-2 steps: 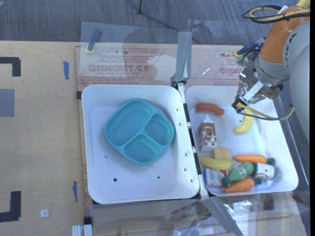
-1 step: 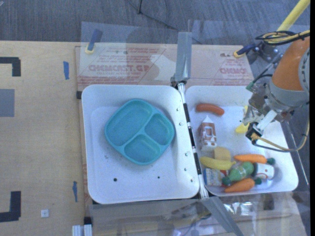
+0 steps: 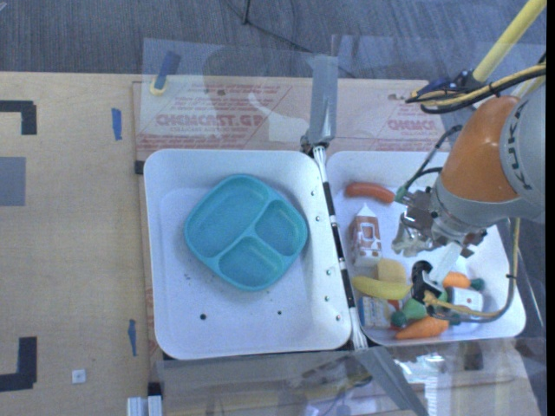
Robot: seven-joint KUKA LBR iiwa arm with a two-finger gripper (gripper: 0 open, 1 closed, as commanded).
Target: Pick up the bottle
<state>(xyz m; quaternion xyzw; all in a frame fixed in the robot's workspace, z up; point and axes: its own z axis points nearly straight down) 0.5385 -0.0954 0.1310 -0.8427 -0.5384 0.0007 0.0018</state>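
Overhead slanted view of a wooden bench (image 3: pixel 69 232) with two shallow white bins side by side. The left bin (image 3: pixel 165 258) holds one thing: a teal divided plate (image 3: pixel 246 232) with three compartments, lying flat near the bin's middle.

The right bin (image 3: pixel 381 167) is crowded with small toy foods. The bottle (image 3: pixel 366 237) – small, with a brown and white label – lies on its side close to the bin's left wall, about halfway down. Above it lies an orange-red sausage (image 3: pixel 368 191). Below it are a pale yellow block (image 3: pixel 392 269) and a yellow banana (image 3: pixel 381 289), touching each other. An orange carrot (image 3: pixel 423 328) lies at the bin's near edge.

The arm (image 3: pixel 481 163), grey with an orange band, reaches in from the right over the right bin. Its gripper (image 3: pixel 409 237) hangs just to the right of the bottle, level with it and apart from it – nothing can be seen held in it. From this angle it cannot be told whether the gripper is open or closed
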